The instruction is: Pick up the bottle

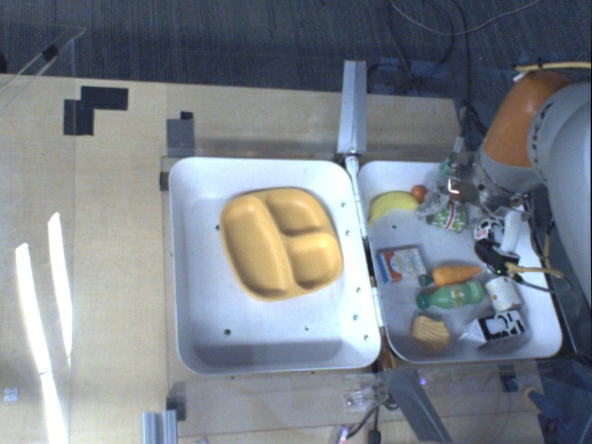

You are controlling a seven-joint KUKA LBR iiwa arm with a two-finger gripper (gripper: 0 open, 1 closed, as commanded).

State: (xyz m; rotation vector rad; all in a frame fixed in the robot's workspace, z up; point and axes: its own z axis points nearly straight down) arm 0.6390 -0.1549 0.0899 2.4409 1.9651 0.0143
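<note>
A yellow tray point(280, 241) sits in a white bin point(190, 340). Beside it, a green bottle point(450, 296), an orange carrot point(455, 274), a yellow lemon point(391, 204) and a tan cracker point(430, 330) fill another white bin point(546, 336).

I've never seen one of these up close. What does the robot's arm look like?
The arm is rounded and grey, with a bright orange band above the wrist. Below it sits a dark, boxy gripper with metal parts and small lit spots.

Soft, perhaps slightly blurred; glare streaks at left.
</note>
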